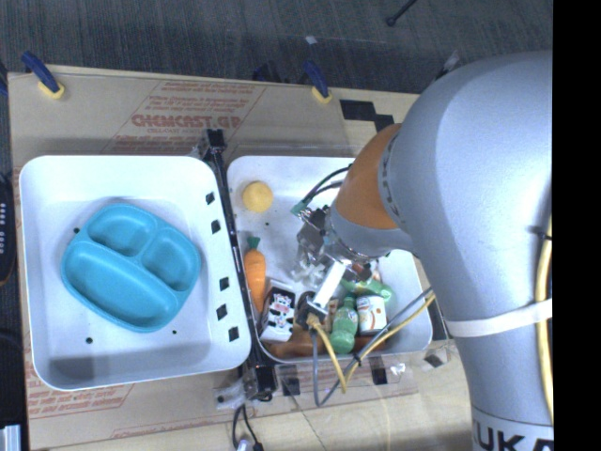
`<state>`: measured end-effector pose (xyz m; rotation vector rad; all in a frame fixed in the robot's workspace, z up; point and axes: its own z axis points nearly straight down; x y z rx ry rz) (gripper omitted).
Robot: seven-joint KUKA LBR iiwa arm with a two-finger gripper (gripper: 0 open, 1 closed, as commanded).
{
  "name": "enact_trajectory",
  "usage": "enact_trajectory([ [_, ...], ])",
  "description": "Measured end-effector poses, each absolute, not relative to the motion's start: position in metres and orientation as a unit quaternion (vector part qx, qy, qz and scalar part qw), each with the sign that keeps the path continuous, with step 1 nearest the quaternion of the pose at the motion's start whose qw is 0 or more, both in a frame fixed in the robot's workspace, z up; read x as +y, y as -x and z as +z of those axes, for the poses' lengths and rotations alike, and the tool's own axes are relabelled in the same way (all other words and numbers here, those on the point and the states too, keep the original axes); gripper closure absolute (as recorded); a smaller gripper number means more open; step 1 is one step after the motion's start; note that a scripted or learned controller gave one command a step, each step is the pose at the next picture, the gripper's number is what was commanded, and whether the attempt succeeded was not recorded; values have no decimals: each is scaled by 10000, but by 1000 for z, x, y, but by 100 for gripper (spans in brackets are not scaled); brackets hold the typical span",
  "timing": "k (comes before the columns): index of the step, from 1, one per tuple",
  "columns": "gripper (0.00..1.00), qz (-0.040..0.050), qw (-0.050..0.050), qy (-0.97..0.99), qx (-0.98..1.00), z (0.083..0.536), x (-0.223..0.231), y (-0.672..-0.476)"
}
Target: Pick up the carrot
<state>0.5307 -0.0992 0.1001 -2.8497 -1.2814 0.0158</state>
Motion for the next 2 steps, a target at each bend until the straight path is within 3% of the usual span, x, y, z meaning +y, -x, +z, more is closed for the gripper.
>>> enact_trajectory([
  [1, 100, 29, 43, 9706, -2404, 192, -7, -530],
  [2, 100, 29, 38, 9835, -1806, 247, -16, -496],
])
